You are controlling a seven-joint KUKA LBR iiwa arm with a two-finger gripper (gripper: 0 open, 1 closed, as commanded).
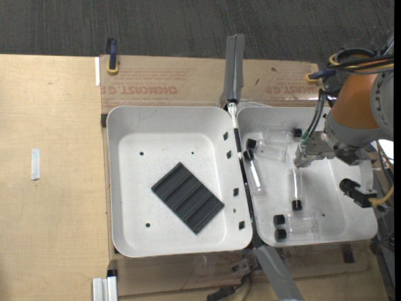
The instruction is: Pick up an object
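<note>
Camera view gives you both white bins from above. In the left bin (125, 130) a dark grey ribbed slab (187, 197) lies flat and turned at a diagonal, a little right of the middle of the floor. In the right bin (351, 231) you have several clear plastic tubes with black caps: one (252, 168) along the left wall beside the divider, one (295, 190) standing roughly upright in the picture near the middle, a pair (289, 226) near the front edge, and another (276, 144) towards the back. The arm (354, 105), with its orange band, reaches in from your right, and the gripper (304, 157) hangs over the right bin, just above the top end of the middle tube. You cannot tell from this angle whether the gripper is apart or together, and nothing is visibly caught in it.
</note>
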